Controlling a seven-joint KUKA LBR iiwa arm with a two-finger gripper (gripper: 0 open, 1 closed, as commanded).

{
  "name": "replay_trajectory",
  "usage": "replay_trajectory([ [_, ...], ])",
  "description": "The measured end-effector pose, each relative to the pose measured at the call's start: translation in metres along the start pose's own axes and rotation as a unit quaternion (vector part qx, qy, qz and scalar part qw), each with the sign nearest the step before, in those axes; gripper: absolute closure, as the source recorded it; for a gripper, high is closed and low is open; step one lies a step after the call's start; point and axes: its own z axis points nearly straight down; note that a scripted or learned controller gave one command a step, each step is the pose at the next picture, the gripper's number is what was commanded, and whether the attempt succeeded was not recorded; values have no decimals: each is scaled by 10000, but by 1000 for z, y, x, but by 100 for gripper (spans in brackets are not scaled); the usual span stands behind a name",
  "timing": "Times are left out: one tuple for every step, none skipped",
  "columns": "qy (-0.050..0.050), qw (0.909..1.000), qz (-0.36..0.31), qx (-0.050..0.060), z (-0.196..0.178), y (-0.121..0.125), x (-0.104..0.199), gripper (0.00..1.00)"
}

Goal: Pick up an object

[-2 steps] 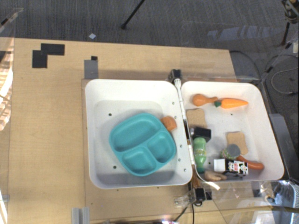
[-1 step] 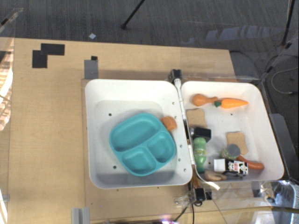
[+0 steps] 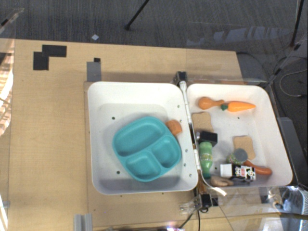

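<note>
Two white bins sit side by side. The left bin [image 3: 96,129] holds a teal divided plate [image 3: 147,149]. The right bin [image 3: 272,124] holds a carrot [image 3: 239,107], a green bottle [image 3: 206,157] and a brown square [image 3: 243,145]. An orange lump [image 3: 174,127] touches the plate's rim.

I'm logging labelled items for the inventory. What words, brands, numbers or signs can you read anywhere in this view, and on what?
None can be read.
Small black-and-white box in the right bin: carries print, too small and blurred to read.
Green bottle: dark label, nothing legible.
</note>
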Motion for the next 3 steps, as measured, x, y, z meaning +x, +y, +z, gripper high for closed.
replay_trajectory([
  [4,10000,4,-8,0,5,1,100],
  [2,10000,-4,-6,0,5,2,100],
  [-4,10000,-6,-2,0,4,1,100],
])
